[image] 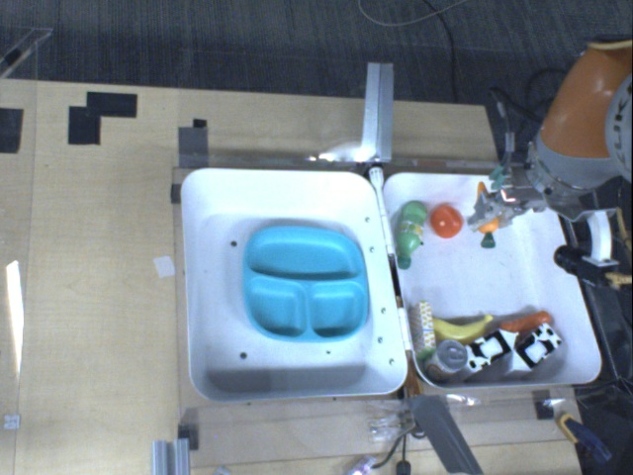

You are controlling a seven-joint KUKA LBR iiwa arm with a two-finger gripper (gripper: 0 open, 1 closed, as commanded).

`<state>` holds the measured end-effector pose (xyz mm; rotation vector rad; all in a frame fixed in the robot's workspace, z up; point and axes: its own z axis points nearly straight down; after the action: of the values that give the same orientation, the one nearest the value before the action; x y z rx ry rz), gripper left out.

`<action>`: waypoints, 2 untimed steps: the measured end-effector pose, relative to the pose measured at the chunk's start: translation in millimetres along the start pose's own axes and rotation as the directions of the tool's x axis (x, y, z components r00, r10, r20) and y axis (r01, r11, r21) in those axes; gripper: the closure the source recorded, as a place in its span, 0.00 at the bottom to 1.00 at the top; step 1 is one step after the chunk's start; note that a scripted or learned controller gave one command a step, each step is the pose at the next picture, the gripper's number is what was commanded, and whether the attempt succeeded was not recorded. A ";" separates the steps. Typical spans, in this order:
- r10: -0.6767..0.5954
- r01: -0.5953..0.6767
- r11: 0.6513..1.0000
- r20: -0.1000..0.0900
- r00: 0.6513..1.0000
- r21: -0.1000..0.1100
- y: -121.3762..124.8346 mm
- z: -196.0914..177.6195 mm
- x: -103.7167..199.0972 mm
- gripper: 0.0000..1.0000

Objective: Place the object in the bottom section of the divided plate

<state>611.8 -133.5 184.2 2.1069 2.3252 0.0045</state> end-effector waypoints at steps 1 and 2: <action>-0.005 0.005 1.000 0.001 1.000 -0.004 2.2 -10.2 0.9 1.00; -0.226 0.226 0.974 -0.001 0.974 0.001 -48.2 -37.6 71.8 1.00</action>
<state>556.6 -66.7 221.5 1.8295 2.5501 0.0039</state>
